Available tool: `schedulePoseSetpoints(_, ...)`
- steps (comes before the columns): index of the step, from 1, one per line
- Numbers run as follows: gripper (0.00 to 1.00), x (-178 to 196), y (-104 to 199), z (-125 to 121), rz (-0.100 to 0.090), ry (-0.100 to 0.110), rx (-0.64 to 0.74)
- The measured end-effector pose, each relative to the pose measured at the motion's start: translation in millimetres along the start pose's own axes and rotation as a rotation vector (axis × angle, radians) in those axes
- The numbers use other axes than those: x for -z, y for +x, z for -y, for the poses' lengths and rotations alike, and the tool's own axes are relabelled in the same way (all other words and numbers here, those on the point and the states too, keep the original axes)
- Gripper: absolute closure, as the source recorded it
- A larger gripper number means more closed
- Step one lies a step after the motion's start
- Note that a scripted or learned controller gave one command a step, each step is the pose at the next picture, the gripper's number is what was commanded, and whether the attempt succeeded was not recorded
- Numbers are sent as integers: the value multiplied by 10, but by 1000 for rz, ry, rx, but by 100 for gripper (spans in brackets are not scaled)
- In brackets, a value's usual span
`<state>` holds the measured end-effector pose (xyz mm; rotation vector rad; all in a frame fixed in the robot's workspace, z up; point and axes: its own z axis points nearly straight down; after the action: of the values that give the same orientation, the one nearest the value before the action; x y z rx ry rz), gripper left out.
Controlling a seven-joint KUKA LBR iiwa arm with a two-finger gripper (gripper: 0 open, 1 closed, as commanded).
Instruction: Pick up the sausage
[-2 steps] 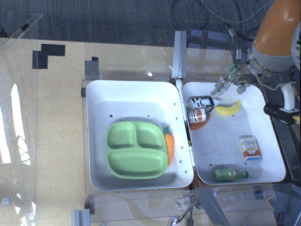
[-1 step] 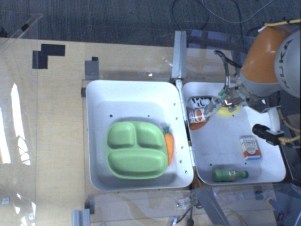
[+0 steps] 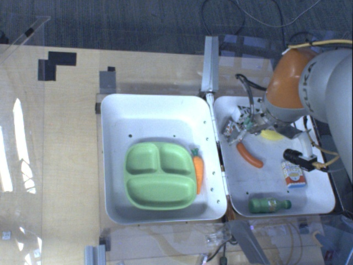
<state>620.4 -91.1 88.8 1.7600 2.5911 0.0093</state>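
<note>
We've got the gripper (image 3: 236, 130) hovering at 11 o'clock of the sausage (image 3: 249, 154) in the right bin (image 3: 276, 206), fingers spread, pinching nothing, sausage lying flat just below.

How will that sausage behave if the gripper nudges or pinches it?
The sausage looks round and smooth, so it probably rolls or slips sideways if pinched off-centre. It lies flat on the right bin floor just below the gripper, likely a light toy that a nudge would push away.

Bright even light, window glare at left, slightly soft
</note>
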Motion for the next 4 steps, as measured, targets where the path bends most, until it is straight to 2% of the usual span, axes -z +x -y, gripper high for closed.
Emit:
schedulePoseSetpoints(1, 100, 129, 7, -32, 2, -7, 4)
schedulePoseSetpoints(2, 0, 126, 9, -28, 1, -6, 3)
schedulePoseSetpoints(3, 0, 6, -44, 298, 0, 0, 2)
schedulePoseSetpoints(4, 100, 133, -39, 264, 1, -7, 3)
